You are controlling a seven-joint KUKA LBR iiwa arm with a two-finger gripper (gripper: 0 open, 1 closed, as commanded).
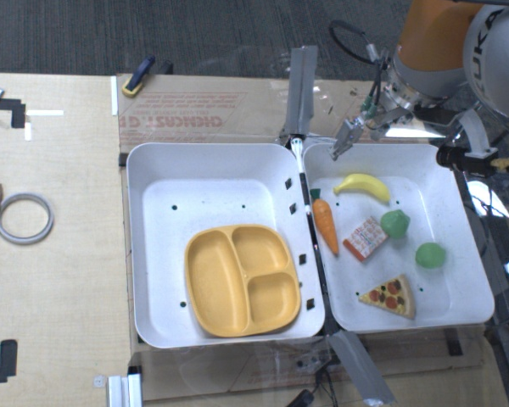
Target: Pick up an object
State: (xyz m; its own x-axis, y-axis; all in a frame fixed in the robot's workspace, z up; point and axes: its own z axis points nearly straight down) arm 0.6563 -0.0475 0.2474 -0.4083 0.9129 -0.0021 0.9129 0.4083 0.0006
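The right bin (479, 288) holds a yellow banana (362, 186), an orange carrot (325, 225), a small red and white box (366, 238), two green round items (395, 224) (431, 255) and a pizza slice toy (390, 296). My gripper (341, 145) hangs over the back left corner of this bin, above and a little left of the banana. It is apart from every object, and I see nothing held in it. The grey and orange arm (441, 24) comes in from the upper right.
The left bin (140, 227) carries a yellow divided plate (242, 278). A grey upright post (302, 91) stands behind the seam between the bins. On the wooden bench to the left lie a tape roll (23, 219) and a blue and yellow tool (138, 76).
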